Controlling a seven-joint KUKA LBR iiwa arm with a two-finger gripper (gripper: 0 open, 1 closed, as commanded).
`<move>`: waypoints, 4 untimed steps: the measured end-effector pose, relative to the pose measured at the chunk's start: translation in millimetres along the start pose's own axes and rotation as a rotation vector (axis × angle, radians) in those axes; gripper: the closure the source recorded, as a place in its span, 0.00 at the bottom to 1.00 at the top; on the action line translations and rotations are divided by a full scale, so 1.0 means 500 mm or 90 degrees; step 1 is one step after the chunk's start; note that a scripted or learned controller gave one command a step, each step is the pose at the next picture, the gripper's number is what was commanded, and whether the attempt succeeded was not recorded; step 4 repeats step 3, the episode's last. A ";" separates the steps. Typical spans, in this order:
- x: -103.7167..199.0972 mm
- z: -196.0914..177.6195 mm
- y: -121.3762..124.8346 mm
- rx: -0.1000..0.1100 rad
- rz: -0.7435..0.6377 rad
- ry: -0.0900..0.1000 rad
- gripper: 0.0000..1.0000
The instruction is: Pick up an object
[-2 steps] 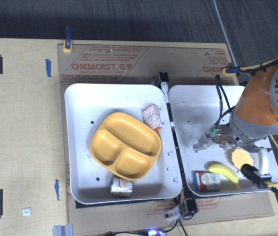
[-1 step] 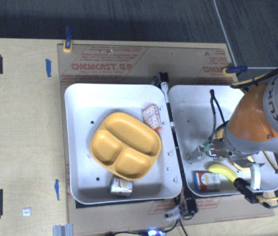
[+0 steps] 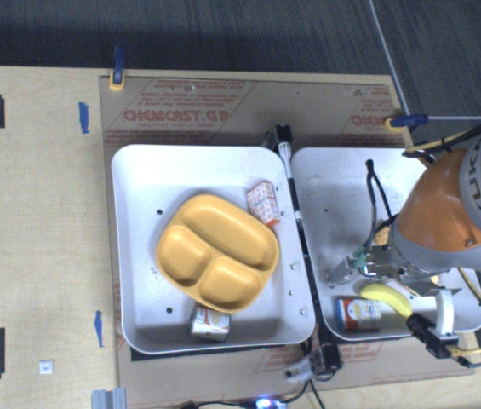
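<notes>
In the right bin (image 3: pixel 334 186), my gripper (image 3: pixel 356 267) hangs low over the floor, below the arm's orange band (image 3: pixel 444 211). Just in front of it lies a yellow banana (image 3: pixel 390 298), and beside that a small bottle with an orange label (image 3: pixel 357 313) lies on its side against the front wall. The wrist hides most of the gripper from the camera. The left bin (image 3: pixel 138 186) holds a yellow divided plate (image 3: pixel 216 250), a red-and-white packet (image 3: pixel 262 201) at the plate's far right edge, and a small labelled pack (image 3: pixel 209 324) by the front wall.
The two bins sit side by side on a cardboard sheet (image 3: pixel 180 109) on the wooden bench. A black cable (image 3: pixel 376 194) runs across the right bin to the wrist. The arm's body covers the right bin's right half.
</notes>
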State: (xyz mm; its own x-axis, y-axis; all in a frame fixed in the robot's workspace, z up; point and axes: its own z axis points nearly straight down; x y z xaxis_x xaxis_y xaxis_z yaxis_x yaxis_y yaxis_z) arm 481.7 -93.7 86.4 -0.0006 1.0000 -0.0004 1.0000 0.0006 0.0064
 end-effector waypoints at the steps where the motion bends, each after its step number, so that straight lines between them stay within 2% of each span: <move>1: -0.001 -0.021 0.003 -0.003 0.000 -0.001 1.00; 2: -0.001 -0.021 0.003 -0.003 0.000 -0.001 0.00; 3: -0.001 0.001 -0.003 0.003 0.000 0.001 0.00; 4: -0.001 0.001 -0.003 0.003 0.000 0.001 0.00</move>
